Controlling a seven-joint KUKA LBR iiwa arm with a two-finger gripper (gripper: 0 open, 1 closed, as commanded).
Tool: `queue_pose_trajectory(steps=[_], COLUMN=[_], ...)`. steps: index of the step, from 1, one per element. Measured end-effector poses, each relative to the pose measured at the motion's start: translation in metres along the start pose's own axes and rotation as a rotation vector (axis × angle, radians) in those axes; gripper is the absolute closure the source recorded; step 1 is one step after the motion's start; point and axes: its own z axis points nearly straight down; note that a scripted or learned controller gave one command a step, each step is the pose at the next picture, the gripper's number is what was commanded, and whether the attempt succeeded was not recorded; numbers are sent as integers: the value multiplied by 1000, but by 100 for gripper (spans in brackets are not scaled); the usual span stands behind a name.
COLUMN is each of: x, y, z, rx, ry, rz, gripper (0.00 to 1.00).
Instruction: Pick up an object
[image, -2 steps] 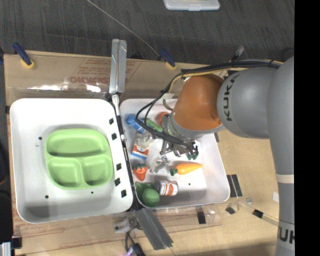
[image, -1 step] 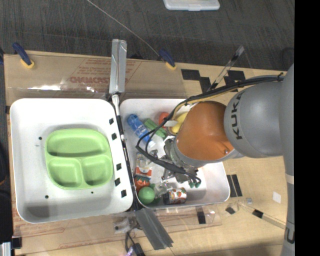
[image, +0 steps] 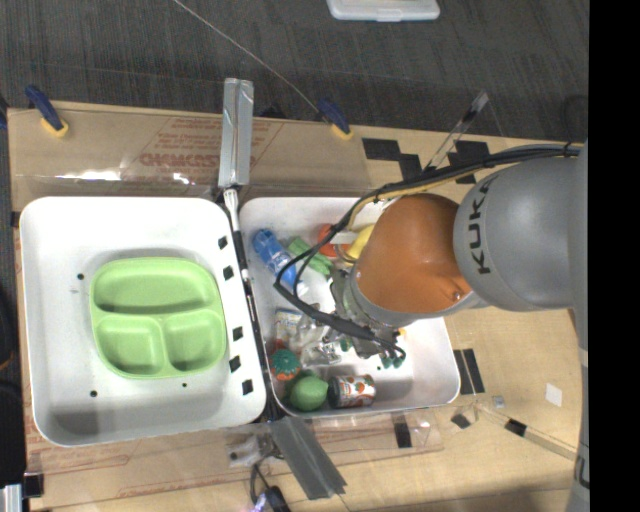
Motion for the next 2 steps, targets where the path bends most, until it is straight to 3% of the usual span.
queue_pose_trajectory(steps=[1,2], x=[-29,-9], y=[-26,-52], z=[13,-1], rx=[-15,-25], ry=[18,23], rz=[-414,-939], gripper=[100,100])
